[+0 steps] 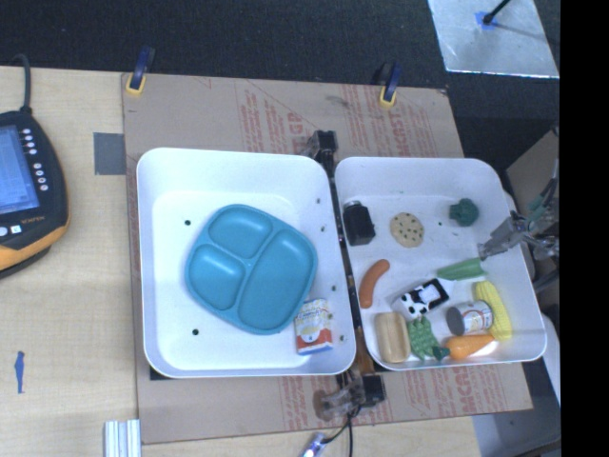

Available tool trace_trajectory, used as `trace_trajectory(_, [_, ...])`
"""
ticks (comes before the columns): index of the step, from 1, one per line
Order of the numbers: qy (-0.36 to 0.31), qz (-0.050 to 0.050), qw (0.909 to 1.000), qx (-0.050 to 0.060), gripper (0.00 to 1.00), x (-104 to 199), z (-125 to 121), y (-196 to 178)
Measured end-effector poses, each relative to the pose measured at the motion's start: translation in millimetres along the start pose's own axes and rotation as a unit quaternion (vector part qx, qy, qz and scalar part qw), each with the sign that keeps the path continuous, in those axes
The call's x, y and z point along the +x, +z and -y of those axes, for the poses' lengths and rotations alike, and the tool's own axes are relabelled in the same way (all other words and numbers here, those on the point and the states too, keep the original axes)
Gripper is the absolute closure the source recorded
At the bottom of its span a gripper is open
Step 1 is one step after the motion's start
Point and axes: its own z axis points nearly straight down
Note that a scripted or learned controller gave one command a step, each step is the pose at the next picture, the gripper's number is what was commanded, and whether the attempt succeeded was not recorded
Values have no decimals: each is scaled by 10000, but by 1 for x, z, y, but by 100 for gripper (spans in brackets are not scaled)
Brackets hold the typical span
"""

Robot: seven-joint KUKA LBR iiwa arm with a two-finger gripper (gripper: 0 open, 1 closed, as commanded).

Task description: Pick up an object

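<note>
In the left bin point(152, 255), a glossy blue divided plate point(250, 268).

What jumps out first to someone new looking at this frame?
The big blue three-compartment plastic plate filling the middle of the left white bin, with a small red-and-white carton by its lower right edge. Next, the clutter of toy food in the right white bin: a round speckled cookie, an orange-red sausage and a yellow corn cob. The tool sits at that bin's right rim.
</note>
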Motion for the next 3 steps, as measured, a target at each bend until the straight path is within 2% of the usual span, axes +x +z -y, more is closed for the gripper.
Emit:
trace_trajectory(1, [-4, -2, 10000, 9, 0, -19, 13, 105])
trace_trajectory(2, [-10, 5, 10000, 5, 0, -19, -86, 173])
trace_trajectory(3, [-5, -1, 10000, 4, 0, -16, 18, 173])
